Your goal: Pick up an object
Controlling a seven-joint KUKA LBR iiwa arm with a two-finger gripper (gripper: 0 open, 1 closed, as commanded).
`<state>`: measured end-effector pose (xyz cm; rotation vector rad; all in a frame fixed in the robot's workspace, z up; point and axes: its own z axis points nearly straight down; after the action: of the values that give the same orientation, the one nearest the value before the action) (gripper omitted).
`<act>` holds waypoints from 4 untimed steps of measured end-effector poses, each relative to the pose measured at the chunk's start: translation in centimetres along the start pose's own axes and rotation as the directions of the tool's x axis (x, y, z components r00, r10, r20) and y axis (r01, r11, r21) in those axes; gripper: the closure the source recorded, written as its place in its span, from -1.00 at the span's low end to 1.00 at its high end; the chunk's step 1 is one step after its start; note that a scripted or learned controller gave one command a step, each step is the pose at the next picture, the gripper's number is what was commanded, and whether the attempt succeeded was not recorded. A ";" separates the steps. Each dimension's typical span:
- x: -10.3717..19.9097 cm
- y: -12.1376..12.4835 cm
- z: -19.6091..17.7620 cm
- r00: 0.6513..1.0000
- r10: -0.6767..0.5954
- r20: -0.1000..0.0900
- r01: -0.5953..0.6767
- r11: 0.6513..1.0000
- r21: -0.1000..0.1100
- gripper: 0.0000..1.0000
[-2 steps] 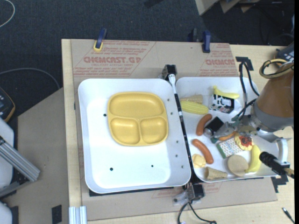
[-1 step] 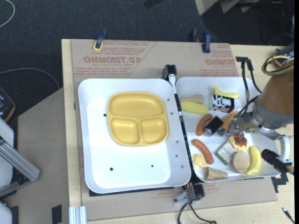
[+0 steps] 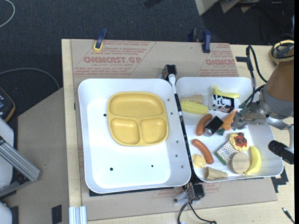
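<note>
The brown protective sheet (image 3: 154, 55) covering the bench carries red printed lettering: "CHEMCAST G P" reads across its upper left area above the left bin (image 3: 88, 125), with a smaller red line beneath it too fine to make out. A second, partly cut-off run of the same red lettering stands at upper right above the right bin (image 3: 243, 82), of which only the opening letters "CHEMCA" can be read. A small white and black package (image 3: 222, 101) in the right bin bears dark markings that are too small to read.
</note>
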<state>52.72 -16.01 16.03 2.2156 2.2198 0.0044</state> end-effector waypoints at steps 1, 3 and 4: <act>-0.6 0.2 -6.3 1.000 0.001 0.002 -0.001 1.000 -0.003 1.00; 4.4 0.0 -5.5 1.000 -0.003 -0.005 0.003 1.000 0.008 1.00; 10.0 -0.4 -5.0 1.000 -0.004 -0.005 0.004 1.000 0.009 1.00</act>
<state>52.29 -6.01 21.00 2.2181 2.2308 0.0002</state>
